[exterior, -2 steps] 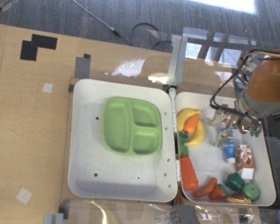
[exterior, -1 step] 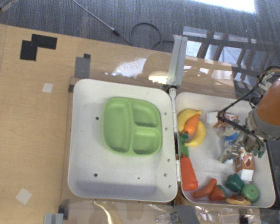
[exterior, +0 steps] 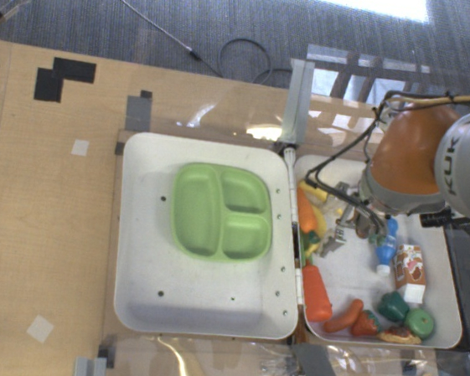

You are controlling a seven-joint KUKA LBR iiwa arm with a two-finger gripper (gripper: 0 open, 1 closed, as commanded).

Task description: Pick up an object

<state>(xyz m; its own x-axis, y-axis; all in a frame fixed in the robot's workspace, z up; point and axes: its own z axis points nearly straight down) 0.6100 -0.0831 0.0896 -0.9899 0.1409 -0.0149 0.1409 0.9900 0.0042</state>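
I am holding the tool (exterior: 341, 230) low over the right bin (exterior: 446, 329), near the carrot (exterior: 317, 292) and small bottle (exterior: 387, 247); I am unable to tell its finger state. I am judging this the approach step, needing descent onto one object.

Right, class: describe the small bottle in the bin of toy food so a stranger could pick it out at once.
Start at the right bin, the one under the grey and orange arm. Just below the gripper stands a small blue and white bottle, with a red and white carton on its right. It is the only blue thing among the red, orange and green toy food.
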